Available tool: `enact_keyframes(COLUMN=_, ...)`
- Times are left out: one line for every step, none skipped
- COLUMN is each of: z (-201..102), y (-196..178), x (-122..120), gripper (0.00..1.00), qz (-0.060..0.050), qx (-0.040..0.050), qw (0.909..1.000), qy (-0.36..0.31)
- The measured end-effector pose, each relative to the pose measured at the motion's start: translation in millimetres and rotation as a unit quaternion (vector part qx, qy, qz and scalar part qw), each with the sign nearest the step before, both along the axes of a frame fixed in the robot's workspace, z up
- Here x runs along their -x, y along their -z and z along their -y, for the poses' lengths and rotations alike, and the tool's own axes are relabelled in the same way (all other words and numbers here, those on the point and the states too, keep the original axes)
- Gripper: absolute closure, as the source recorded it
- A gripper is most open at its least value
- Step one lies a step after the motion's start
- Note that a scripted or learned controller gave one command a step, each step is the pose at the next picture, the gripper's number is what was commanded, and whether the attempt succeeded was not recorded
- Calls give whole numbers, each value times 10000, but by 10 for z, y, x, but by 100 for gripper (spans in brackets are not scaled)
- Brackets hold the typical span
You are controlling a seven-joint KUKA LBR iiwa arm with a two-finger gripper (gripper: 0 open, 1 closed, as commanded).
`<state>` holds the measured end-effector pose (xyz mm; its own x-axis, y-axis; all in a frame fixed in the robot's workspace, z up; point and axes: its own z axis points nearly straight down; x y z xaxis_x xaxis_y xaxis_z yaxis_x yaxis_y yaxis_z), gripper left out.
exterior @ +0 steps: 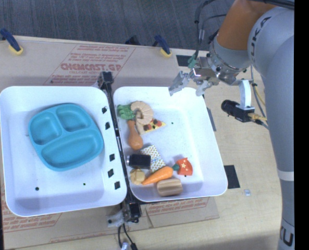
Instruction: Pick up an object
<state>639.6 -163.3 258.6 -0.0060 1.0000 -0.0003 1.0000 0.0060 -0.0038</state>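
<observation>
Our claw [188,84] hangs with fingers apart and bare over the right bin's [211,139] rim, so we risk clipping it while descending toward the toy carrot [158,175].

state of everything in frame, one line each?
hand: above the right bin's far rim, holding nothing
blue plate: flat in the left bin, upright, compartments bare
right bin: holds toy food, bunched along its left and near sides
carrot: lying on its side, against the bread roll
pizza slice: lying flat
</observation>
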Motion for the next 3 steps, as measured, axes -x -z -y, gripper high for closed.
enact_keyframes(z=-367, y=1675, x=-165, gripper=0, qz=-2, qx=-10, qw=9951, qy=-986)
enact_keyframes(z=-622, y=1670, x=343, gripper=0, qz=-10, qx=-5, qw=9990, qy=440)
enact_keyframes(z=-707, y=1666, x=667, gripper=0, qz=13, qx=2, qw=9964, qy=-849)
